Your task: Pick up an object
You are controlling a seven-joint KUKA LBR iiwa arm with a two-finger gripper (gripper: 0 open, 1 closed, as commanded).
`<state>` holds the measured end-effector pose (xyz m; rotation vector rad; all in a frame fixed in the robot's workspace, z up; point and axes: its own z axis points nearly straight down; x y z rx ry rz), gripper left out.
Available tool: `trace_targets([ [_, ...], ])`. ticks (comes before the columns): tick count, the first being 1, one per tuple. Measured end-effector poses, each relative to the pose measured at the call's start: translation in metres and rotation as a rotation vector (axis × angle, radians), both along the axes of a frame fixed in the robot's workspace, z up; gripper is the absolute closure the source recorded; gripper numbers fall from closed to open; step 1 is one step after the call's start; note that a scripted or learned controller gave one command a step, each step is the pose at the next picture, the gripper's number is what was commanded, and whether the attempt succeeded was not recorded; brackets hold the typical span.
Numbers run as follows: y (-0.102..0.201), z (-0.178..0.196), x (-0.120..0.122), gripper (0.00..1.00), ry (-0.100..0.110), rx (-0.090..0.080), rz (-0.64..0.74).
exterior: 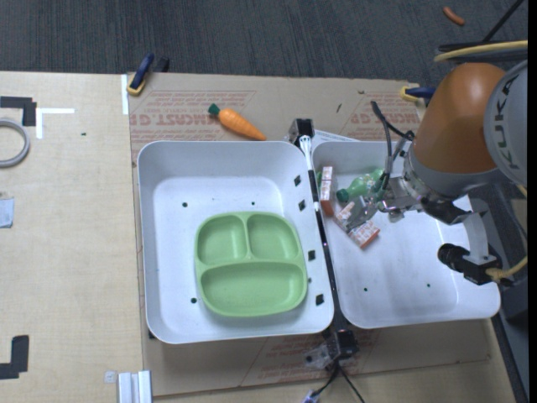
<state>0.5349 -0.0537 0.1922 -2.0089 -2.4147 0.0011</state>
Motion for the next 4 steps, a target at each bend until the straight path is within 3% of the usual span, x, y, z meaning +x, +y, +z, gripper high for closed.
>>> trace_targets([
  [1,0.0228,0.0001,0.0172,0.0,-0.002,-0.001,0.296],
  [4,0.0229,0.0001,0.0172,0.0,-0.002,-0.001,0.296],
])
